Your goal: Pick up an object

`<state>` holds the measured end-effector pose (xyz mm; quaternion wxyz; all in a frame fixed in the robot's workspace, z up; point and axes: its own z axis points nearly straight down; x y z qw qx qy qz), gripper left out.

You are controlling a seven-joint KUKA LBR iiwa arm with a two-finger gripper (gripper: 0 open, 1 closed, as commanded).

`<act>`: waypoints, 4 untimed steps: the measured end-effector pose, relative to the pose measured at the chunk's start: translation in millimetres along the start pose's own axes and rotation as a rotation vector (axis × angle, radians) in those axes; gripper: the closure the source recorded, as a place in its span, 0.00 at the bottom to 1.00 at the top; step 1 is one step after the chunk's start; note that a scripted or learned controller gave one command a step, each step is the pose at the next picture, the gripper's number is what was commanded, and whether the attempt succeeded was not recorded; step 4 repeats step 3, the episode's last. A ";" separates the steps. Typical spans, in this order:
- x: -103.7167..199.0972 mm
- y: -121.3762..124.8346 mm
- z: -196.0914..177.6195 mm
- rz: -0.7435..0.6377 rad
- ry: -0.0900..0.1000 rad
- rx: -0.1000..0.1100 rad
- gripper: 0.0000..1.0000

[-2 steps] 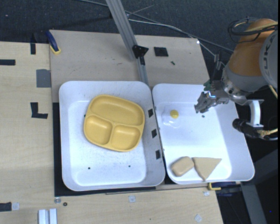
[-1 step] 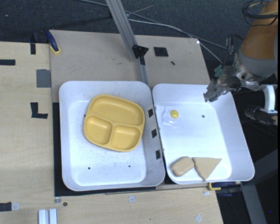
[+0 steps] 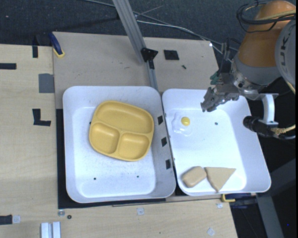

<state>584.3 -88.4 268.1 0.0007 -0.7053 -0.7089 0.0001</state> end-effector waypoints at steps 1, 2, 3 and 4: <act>60.2 -8.4 17.8 -0.001 0.000 0.002 1.00; 109.1 -14.4 18.4 0.000 -0.001 0.001 1.00; 165.7 -16.7 23.6 -0.002 0.000 0.002 1.00; 165.7 -16.7 23.6 -0.002 0.000 0.002 1.00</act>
